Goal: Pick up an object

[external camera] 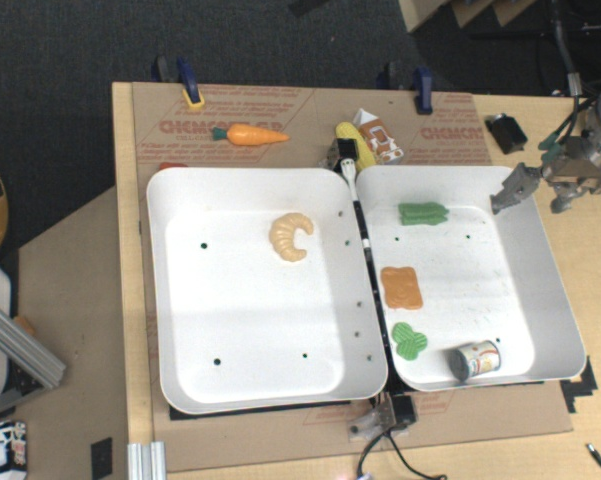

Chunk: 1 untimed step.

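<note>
Orange carrot [252,136] lies on cardboard behind the bins.

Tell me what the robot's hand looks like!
The gripper at the picture's right edge is grey metal, with two stubby grey fingers sticking out from a blocky body. Thin dark cables and a bit of green wire run above it.

Left bin [180,298]: croissant [292,237], upper centre. Right bin [540,278]: pickle [422,214] at top, waffle [401,288] below it, leaf [410,341] lower, can [476,359] at bottom right. Above the bins: carrot [252,136] left, banana [352,140] and carton [378,138] centre.
</note>
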Available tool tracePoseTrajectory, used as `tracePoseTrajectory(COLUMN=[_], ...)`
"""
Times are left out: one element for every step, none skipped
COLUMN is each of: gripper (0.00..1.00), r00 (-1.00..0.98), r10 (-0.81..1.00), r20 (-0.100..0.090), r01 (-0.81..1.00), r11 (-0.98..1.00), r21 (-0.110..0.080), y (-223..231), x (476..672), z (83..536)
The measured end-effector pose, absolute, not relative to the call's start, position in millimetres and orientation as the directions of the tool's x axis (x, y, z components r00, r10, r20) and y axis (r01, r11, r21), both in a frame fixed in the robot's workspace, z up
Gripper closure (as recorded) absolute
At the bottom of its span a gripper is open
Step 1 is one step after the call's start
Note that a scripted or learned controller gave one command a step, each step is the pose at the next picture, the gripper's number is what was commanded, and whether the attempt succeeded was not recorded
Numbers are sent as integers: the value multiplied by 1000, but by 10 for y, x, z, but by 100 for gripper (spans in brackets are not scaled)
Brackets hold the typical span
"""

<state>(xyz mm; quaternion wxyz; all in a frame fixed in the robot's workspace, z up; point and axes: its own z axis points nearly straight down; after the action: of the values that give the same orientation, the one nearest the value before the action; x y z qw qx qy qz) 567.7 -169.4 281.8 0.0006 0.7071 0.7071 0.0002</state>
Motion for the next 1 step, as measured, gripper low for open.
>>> tracePoseTrajectory(gripper=[100], r00=[-1], r10=[1000], r20=[-2], r01=[1000], r11=[1], r21=[4], y=[-1694], x=[5683], z=[2926])
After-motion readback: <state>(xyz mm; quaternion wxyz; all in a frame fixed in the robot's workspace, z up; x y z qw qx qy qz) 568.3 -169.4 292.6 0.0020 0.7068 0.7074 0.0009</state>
